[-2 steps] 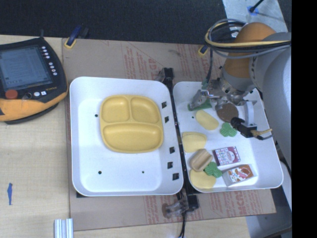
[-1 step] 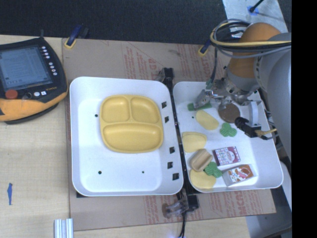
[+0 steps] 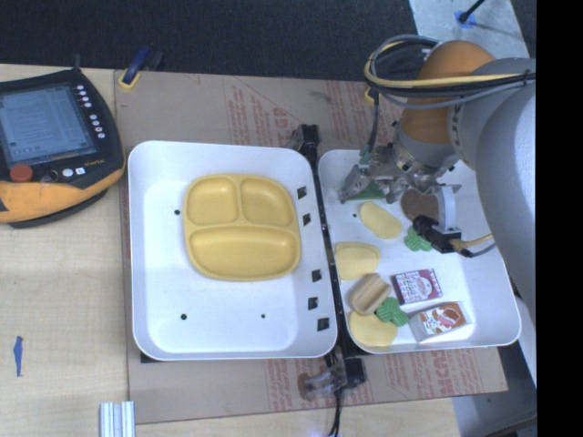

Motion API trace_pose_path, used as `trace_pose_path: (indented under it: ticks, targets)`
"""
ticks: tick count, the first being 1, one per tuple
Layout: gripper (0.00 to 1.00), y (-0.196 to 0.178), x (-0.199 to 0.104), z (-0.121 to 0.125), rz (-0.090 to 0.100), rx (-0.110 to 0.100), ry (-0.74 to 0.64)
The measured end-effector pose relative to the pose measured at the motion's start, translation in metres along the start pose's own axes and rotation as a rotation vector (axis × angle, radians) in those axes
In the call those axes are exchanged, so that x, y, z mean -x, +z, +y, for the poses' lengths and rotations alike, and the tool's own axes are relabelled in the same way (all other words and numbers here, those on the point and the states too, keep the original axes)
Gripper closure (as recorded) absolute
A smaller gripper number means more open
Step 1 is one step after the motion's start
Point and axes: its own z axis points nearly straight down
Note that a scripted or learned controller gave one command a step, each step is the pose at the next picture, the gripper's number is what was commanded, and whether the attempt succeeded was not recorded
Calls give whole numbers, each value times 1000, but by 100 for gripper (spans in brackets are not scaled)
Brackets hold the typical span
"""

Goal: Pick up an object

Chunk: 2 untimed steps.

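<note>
The gripper [image 3: 393,182] is hung low at the far end of the right bin [image 3: 492,333], beside a pale yellow toy food piece [image 3: 380,219]; its grip cannot be told, perhaps poised for descent.

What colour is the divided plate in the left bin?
The divided plate is pale yellow, plain and unpatterned, seen clearly in the camera view.

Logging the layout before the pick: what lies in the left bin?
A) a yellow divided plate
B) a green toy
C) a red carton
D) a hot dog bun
A: the yellow divided plate sits alone in the left bin, while the small food items lie in the right bin.
</note>
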Motion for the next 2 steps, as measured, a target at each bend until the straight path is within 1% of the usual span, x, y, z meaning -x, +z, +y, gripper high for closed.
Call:
trace_pose_path:
  ticks: [1,2]
  targets:
    - [0,0,26,0,-1,4,4]
    - [0,0,22,0,0,2,3]
